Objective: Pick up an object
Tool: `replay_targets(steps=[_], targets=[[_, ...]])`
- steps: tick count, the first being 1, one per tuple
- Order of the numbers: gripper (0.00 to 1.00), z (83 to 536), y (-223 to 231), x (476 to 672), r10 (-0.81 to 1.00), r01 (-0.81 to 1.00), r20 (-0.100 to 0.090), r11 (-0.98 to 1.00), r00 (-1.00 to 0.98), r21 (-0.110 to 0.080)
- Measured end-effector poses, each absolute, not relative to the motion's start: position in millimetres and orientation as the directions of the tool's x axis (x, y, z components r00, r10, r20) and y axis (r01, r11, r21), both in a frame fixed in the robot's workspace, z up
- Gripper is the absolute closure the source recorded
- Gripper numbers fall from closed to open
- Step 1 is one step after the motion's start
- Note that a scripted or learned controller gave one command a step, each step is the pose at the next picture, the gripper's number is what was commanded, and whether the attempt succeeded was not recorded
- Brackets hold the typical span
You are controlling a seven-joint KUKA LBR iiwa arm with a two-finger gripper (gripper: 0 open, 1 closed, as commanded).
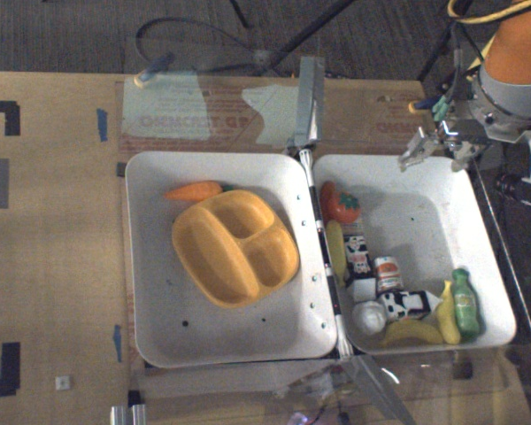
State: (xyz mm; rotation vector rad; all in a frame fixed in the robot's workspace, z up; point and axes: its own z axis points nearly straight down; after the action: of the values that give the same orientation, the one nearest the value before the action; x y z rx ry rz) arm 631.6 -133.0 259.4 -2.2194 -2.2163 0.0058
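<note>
2 bins were set side by side on the bench [53, 264]. in the left bin [150, 326], a divided tray [234, 246] was placed near the middle, and a carrot [193, 190] was laid just behind it, near the far wall. in the right bin [425, 220], a tomato [341, 206] was found at the far left corner. a corn cob [335, 248] was laid along the left wall, with 2 small cartons [357, 255] and a can [388, 273] just to its right. along the near wall, a ball [368, 317], another carton [404, 305], 2 bananas [414, 331] and a bottle [465, 302] were gathered, the bottle at the right. the gripper [438, 149] was positioned above the right bin's far right corner.
</note>
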Motion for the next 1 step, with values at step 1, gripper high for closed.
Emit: replay_targets(steps=[1], targets=[[0.0, 115.5, -113.6, 569.9, 0.997, 0.997, 0.0, -0.079, 0.079, -0.003]])
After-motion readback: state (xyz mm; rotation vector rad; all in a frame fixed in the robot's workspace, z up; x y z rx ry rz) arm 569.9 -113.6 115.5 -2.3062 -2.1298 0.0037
